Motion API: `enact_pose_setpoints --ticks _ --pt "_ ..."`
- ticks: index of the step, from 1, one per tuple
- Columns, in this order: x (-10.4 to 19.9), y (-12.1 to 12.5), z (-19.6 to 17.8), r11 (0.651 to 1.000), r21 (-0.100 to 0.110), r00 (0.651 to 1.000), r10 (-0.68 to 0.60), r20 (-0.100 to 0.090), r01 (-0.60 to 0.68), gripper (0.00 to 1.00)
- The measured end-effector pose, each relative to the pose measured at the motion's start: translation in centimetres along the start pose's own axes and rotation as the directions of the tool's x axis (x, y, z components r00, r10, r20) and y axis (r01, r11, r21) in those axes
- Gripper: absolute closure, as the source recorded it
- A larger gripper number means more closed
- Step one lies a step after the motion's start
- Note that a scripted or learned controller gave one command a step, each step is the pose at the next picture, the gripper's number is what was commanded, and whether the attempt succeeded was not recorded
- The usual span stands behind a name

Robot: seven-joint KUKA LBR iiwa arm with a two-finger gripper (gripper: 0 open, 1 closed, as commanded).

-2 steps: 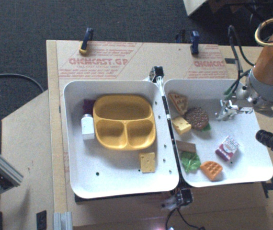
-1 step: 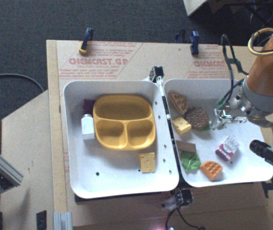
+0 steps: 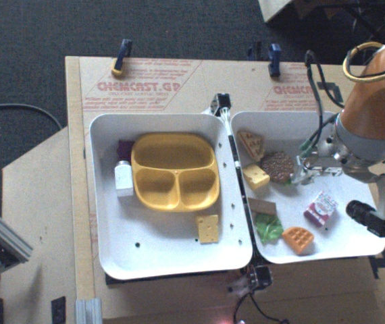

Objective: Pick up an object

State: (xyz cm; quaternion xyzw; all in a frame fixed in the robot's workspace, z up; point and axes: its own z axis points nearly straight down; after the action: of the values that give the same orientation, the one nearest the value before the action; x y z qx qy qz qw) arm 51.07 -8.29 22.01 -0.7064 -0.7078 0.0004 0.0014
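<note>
1. Camera view, the bench from above: two shallow white bins sit side by side on a brown board; the left bin carries a yellow divided tray with three compartments, lying flat in the bin's upper middle

2. Just left of the tray stands a small white bottle, with a dark purple item partly hidden behind the tray's upper left corner; a slice of yellow cheese with holes lies below the tray, near the bin's lower right corner

3. The right bin holds the loose toy foods: a tan wedge like a sandwich at upper left, a dark brown round cookie beside it, a yellow cheese block just below, then a brown flat piece, a green leafy piece, an orange waffle and a pink-and-white packet

4. The grey arm with its orange band reaches in from the right; the gripper hangs low over the right bin, just right of the cookie and above the packet

5. How far the gripper is parted cannot be told from this angle, and nothing is seen lifted clear of the bin floor
</note>
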Motion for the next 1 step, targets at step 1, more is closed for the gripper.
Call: enact_pose_setpoints --ticks 1 --pt "-0.22 1.16 0.43 1.0 -0.004 1.0 0.0 0.002 0.0 1.0"
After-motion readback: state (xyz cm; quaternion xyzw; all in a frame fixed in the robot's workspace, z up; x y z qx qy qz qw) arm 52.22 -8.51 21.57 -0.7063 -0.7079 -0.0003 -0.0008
